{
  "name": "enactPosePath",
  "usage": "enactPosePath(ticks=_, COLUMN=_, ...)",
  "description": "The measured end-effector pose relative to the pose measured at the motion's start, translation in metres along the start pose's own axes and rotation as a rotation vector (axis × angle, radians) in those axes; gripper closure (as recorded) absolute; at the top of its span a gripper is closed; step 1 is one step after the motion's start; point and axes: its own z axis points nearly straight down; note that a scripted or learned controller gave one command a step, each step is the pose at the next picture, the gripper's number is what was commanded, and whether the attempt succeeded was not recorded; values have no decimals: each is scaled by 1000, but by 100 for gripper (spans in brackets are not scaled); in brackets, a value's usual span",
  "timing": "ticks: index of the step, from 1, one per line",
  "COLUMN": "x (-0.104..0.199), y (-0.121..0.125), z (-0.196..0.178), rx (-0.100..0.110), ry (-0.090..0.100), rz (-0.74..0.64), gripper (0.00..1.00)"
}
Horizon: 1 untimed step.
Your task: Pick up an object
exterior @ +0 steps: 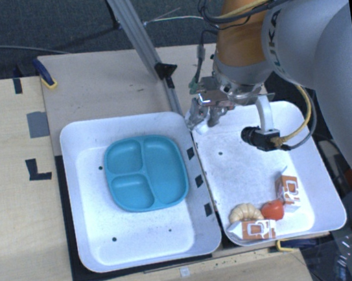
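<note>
Your gripper (204,118) hangs over the top left corner of the right bin (231,161), right by the edge it shares with the left bin (84,183). The fingers point down toward that corner, and there's a narrow gap between them with nothing in it. Above the gripper you see the orange band (246,18) and the grey arm (318,37) reaching in from the right edge of the bench (13,193).

Now look to the bottom edge of the right bin, that's where the objects sit, well apart from the gripper. A tan croissant (244,212) lies at the bottom left, touching or just beside a red tomato (273,210). An orange-and-white carton (258,229) lies flat right on the bottom edge, below those two. A second carton (288,190) sits just to the right of the tomato, tilted.

Over in the left bin, a blue divided plate (146,172) sits toward its top right part, three compartments facing up. A metal pole (137,34) slants from the top edge of the bench down to the gap between the bins.
</note>
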Motion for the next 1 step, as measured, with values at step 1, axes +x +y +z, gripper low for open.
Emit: enactPosePath(ticks=1, x=50, y=-22, z=4, rx=0, ry=-1, rz=0, gripper=100)
